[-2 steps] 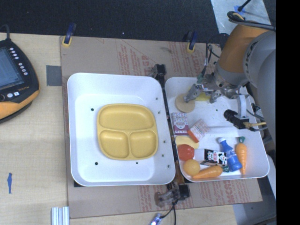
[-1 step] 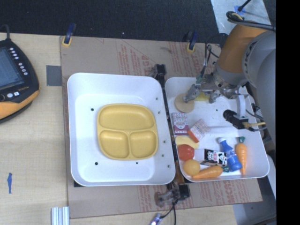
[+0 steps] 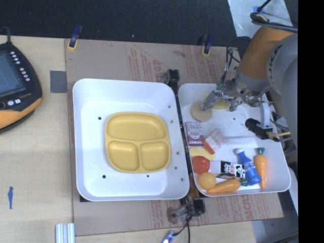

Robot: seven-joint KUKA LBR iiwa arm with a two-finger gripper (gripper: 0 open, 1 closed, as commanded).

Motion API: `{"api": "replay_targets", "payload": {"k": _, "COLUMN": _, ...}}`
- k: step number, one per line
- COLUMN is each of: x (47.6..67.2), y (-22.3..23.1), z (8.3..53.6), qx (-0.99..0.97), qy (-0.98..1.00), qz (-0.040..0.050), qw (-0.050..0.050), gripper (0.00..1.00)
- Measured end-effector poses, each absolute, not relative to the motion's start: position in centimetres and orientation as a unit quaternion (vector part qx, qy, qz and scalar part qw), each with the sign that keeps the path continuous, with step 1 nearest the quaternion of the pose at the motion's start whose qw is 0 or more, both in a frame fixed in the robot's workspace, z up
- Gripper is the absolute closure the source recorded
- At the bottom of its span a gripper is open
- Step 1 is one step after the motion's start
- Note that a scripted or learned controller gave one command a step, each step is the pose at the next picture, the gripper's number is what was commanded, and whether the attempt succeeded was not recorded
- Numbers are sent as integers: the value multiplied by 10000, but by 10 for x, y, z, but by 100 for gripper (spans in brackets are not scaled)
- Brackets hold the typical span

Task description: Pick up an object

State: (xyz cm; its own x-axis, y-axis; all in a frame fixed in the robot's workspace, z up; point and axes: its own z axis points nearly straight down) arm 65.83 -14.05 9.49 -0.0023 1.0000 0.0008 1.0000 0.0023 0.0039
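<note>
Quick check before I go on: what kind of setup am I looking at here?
Most likely a robot lab test bench, not a kitchen: a teach pendant lies beside two white bins, cardboard is clamped beneath, and the right bin holds toy food like a plastic carrot.

The gripper [image 3: 218, 99] hangs low at the far end of the right bin [image 3: 230, 126], a tan disc [image 3: 201, 112] just left of it. Nearer the camera lies bare white floor (room to pass), then crowded toys: packets [image 3: 194, 132], carrot [image 3: 260, 169], bottle [image 3: 249, 168], tomato [image 3: 200, 164].
</note>
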Motion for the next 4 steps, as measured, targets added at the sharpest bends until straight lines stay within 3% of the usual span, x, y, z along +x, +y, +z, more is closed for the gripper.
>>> {"api": "replay_targets", "payload": {"k": 2, "x": 658, "y": -212, "z": 95, "qx": 7065, "qy": 7077, "qz": 11, "qw": 14, "gripper": 0}}
{"api": "replay_targets", "payload": {"k": 3, "x": 572, "y": -213, "z": 95, "qx": 7055, "qy": 7087, "qz": 0, "qw": 19, "gripper": 0}}
{"api": "replay_targets", "payload": {"k": 4, "x": 569, "y": -122, "z": 153, "qx": 7045, "qy": 7097, "qz": -13, "qw": -9, "gripper": 0}}
